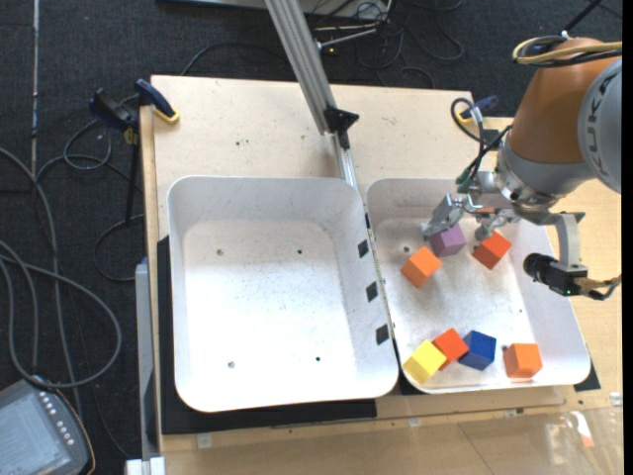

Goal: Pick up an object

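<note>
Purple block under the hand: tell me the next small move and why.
Probably lower slightly and close. The hand stands with fingers open over the purple block in the right bin, one finger on each side, but the block does not look clamped yet. The red block sits close beside it.

The robot arm [564,107] comes in from the right side, big and grey with an orange part near its wrist. It bends down low, and its gripper [465,224] hangs at the end, pointing down and a bit left.
</note>
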